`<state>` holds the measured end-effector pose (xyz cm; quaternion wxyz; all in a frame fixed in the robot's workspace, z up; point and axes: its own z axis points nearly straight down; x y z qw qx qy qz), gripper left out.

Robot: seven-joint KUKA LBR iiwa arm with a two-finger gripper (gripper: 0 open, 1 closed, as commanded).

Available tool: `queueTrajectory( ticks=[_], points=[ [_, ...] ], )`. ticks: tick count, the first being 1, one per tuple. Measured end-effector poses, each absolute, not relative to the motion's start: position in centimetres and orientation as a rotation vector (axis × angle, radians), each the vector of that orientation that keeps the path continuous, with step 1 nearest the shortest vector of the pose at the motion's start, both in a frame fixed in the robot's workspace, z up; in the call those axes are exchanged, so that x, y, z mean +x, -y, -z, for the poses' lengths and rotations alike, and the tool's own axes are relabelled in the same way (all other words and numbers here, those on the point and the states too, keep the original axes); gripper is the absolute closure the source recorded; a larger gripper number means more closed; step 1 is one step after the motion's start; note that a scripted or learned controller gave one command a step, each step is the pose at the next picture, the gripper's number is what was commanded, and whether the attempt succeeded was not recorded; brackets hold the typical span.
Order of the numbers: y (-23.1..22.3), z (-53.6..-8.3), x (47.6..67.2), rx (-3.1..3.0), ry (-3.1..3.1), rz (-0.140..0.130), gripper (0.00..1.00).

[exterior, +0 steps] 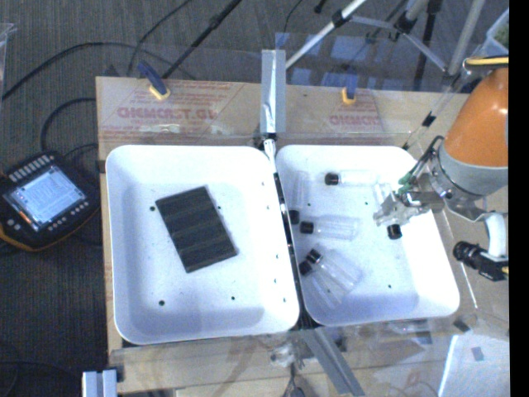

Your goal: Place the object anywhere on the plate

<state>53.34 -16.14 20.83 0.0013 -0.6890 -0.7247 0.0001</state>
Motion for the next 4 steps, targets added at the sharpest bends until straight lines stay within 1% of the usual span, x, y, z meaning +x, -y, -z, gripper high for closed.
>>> queueTrajectory(
  ticks=[1,2,3,4],
  points=[
    [9.8,-23.8,53.8,-2.120,2.315,-0.003,1.00],
    [2.3,-20.6,56.8,-1.952,2.457,-0.005,1.00],
    [-7.3,-22.2,52.1,-1.813,2.561,-0.005,1.00],
    [-14.5,-29.0,51.3,-1.756,2.604,-0.005,1.00]
  ],
)
